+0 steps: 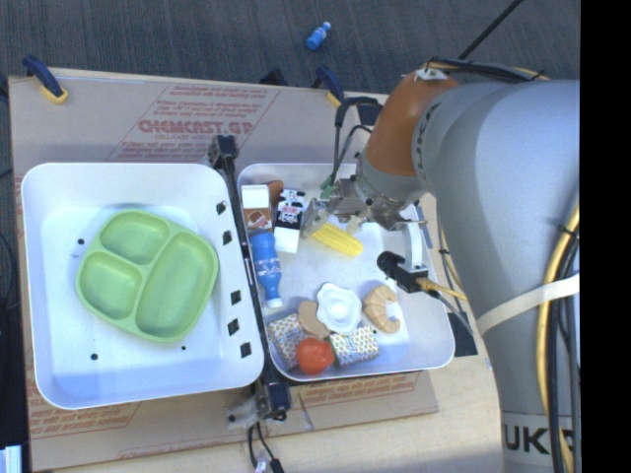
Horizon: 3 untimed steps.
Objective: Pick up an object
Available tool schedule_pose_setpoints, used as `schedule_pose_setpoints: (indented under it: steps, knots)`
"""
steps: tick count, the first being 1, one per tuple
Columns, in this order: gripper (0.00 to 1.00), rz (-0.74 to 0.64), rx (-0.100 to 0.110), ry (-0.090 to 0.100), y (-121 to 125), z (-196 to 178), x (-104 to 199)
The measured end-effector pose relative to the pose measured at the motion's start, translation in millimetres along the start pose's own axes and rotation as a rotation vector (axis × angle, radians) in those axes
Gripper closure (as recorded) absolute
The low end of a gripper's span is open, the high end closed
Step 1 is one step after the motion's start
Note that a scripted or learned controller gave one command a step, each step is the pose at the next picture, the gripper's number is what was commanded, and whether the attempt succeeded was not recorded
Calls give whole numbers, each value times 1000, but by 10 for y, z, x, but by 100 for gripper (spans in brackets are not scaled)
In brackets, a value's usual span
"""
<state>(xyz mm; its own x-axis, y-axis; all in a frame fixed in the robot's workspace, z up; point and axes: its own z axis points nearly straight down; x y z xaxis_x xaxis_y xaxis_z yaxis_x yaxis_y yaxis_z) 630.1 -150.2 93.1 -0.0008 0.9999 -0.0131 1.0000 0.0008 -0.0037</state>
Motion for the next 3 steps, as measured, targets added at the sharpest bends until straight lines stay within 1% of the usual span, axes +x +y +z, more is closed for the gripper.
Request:
schedule_pose_setpoints:
  steps: [1, 2, 3]
  knots:
    - [0, 2, -8, -6, -125, -14, 125]
    - [100, -2, -3, 3, -124, -107, 164]
    - [100, -6, -6, 13, 69, -1227, 627]
